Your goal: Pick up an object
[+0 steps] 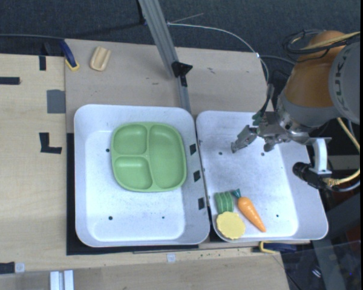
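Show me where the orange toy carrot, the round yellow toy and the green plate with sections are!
orange toy carrot (251,214): camera view, middle of its body.
round yellow toy (230,225): camera view, centre of its flat top.
green plate with sections (149,156): camera view, ridge where its compartments meet.

We see a pale wooden surface (24,174) under even, soft light, marked with several short strips of dark tape (46,142) and one grey patch (56,100) along its left part. Beyond its far edge lies a dark blue-grey floor (60,5) (it looks like carpet, though the texture is hard to judge), and a thin pale cable (224,34) curves across it. A grey metal pole (160,32) slants down from the top onto the brown board (133,80) at the back.
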Action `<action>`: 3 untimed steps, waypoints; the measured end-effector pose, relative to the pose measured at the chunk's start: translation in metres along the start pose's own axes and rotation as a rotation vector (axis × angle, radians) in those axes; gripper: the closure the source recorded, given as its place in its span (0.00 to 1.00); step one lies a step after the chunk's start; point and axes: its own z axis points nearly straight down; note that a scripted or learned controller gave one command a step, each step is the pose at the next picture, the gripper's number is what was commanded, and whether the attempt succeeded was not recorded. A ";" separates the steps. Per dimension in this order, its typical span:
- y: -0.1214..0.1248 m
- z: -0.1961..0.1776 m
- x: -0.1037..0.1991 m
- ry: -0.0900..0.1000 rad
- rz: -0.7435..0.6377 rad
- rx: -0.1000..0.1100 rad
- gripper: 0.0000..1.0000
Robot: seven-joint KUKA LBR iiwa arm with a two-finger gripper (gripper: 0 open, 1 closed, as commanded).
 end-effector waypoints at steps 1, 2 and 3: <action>0.000 0.000 0.000 0.000 0.000 0.000 0.00; 0.004 0.057 -0.008 -0.001 0.002 0.005 0.00; 0.011 0.116 -0.010 -0.001 0.001 0.005 0.00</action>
